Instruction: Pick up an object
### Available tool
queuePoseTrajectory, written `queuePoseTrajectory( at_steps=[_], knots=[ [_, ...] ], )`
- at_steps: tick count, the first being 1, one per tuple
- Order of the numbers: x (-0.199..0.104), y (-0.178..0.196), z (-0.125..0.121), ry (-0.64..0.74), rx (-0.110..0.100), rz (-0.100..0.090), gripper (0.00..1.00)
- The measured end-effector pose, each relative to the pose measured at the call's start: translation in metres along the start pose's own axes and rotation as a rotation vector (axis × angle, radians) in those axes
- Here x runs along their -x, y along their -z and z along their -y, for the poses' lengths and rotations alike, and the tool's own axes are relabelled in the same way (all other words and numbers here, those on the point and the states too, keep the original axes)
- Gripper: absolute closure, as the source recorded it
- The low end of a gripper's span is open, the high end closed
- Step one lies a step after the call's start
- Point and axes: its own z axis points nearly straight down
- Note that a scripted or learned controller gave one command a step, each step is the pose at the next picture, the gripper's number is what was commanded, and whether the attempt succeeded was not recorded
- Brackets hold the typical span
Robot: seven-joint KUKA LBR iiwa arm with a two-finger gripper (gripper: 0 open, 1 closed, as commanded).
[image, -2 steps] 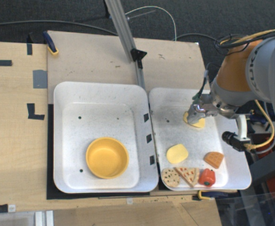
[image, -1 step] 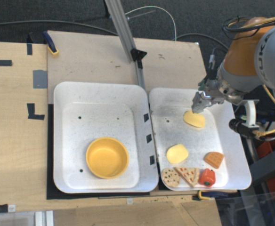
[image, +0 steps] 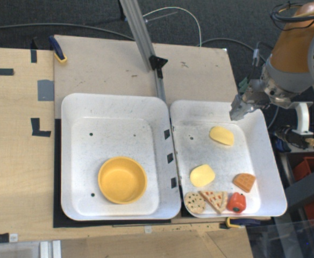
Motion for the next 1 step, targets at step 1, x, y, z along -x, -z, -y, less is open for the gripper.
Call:
queuePoseTrajectory(
  at_steps=[1],
  knots=[
    [-0.0529,-0.0067,-0.0024,0.005,-0.005,-0.002,1.0]
  ],
)
